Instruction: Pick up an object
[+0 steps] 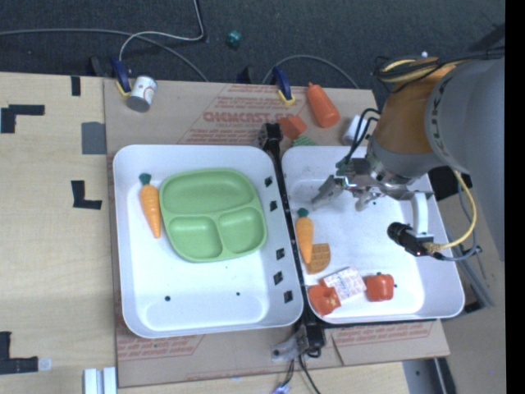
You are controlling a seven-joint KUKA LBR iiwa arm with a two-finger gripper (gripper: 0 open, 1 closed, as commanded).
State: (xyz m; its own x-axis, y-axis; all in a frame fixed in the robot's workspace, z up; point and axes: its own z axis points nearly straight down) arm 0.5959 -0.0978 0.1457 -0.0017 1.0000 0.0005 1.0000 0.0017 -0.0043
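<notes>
My gripper (343, 195) hangs over the upper middle of the right bin (435, 302), fingers spread apart with nothing between them. Below and left of it a toy carrot (304, 236) lies along the bin's left wall, with a brown bread-like piece (318, 257) touching its lower end. Near the front of that bin lie a red toy (322, 300), a white and red packet (345, 284) and a red-orange pepper-like toy (379, 286). The left bin (131, 302) holds a green divided plate (213, 213) and a second carrot (150, 206) at its left.
Behind the bins on the cardboard lie an orange carrot-shaped toy (322, 106), a small red piece (292, 126) and a white can (142, 92). Blue clamps (285, 89) and cables sit at the back edge. The arm's body covers the right bin's upper right.
</notes>
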